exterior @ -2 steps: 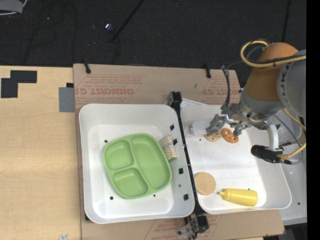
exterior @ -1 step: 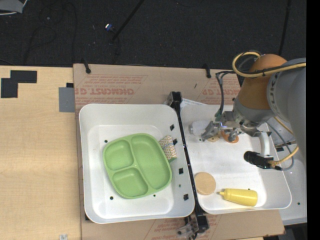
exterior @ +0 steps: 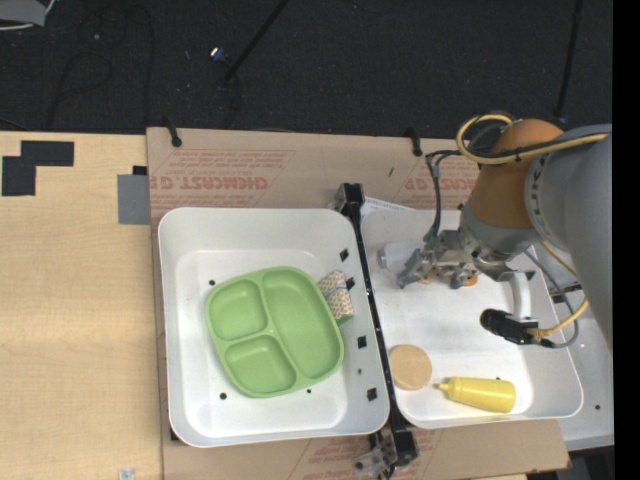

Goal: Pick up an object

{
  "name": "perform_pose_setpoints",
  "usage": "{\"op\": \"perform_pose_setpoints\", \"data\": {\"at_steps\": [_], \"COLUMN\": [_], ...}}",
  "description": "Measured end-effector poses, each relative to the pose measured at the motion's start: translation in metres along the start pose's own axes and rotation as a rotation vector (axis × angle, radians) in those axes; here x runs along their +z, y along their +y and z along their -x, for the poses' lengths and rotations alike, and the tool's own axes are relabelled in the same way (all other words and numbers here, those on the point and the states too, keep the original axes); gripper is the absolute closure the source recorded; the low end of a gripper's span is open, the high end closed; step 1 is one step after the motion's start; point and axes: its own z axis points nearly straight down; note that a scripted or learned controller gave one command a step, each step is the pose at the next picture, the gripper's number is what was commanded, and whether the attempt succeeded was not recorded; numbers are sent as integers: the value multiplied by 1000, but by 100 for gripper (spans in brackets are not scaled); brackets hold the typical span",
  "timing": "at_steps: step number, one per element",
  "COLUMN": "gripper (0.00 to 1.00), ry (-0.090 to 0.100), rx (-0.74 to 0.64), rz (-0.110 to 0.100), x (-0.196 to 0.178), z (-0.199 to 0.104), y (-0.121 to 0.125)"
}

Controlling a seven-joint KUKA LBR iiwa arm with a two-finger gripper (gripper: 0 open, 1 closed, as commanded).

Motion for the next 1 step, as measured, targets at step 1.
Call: {"op": "perform_pose_setpoints", "data": {"at_steps": [1], "gripper": [100], "ry": [0], "rx": [2], "rz": [0], "x": [-11], "z": [0], "y": [0]}}
